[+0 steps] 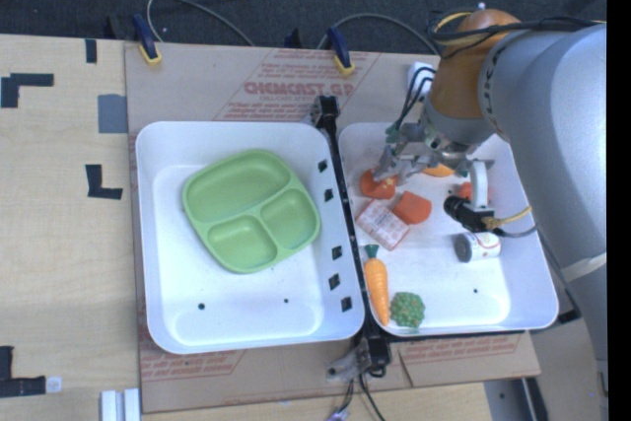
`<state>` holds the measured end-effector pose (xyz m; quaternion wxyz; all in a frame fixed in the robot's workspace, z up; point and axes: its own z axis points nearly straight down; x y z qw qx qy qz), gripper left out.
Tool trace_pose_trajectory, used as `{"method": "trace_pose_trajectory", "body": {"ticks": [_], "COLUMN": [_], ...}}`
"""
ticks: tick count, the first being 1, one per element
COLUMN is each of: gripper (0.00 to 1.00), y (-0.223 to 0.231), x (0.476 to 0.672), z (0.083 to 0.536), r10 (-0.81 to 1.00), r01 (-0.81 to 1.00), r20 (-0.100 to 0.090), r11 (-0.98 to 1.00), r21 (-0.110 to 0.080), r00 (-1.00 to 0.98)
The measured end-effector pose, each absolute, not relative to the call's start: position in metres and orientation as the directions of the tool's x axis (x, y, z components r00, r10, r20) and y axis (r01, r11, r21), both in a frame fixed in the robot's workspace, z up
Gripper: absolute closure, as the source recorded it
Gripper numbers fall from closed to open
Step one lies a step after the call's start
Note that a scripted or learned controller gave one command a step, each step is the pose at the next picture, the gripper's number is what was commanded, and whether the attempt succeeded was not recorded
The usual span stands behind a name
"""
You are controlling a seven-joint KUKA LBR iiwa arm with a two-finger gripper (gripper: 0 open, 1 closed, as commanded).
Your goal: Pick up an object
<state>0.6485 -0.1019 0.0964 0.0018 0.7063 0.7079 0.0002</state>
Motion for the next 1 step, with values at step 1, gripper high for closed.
{"method": "trace_pose_trajectory", "body": {"ticks": [1], "gripper": [1.00], "y": [-0.0878], "x": [0.5633], "z": [0.1848], "r10": [1.000], "r01": [1.000], "r20": [0.000], "r11": [0.001], "r21": [0.000], "r00": [-0.001]}}
